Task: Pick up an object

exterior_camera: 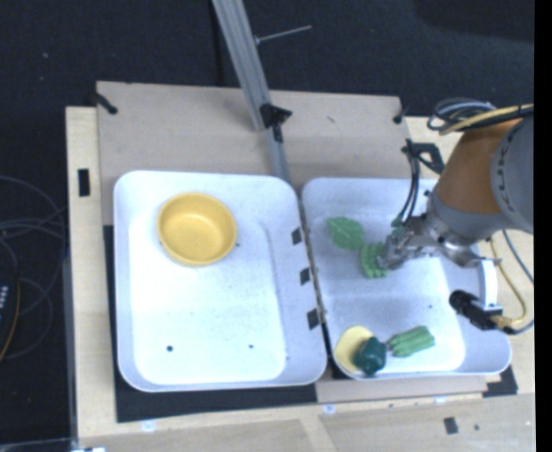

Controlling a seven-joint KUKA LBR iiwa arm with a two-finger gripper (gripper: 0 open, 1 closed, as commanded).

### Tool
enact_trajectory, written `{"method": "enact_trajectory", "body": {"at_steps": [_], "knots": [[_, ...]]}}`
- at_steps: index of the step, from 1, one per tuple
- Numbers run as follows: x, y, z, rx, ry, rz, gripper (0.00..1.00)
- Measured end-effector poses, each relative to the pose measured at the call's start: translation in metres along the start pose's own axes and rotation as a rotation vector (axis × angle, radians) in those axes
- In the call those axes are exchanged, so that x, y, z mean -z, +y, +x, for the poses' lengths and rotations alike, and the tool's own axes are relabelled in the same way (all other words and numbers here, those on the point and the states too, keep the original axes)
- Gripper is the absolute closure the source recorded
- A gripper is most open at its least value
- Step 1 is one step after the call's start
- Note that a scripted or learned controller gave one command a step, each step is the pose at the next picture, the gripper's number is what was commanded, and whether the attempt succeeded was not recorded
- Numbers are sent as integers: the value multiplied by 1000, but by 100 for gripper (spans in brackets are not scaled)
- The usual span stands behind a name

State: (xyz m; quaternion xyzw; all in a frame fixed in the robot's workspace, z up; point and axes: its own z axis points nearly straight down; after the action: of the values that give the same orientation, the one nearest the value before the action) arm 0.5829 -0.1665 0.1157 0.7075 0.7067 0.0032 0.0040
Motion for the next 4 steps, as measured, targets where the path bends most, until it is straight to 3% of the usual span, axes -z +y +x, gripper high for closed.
{"method": "enact_trajectory", "body": {"at_steps": [2, 4], "knots": [[108, 2, 1, 1, 0, 5, 100], [110, -1, 103, 4, 2, 9, 100]]}}
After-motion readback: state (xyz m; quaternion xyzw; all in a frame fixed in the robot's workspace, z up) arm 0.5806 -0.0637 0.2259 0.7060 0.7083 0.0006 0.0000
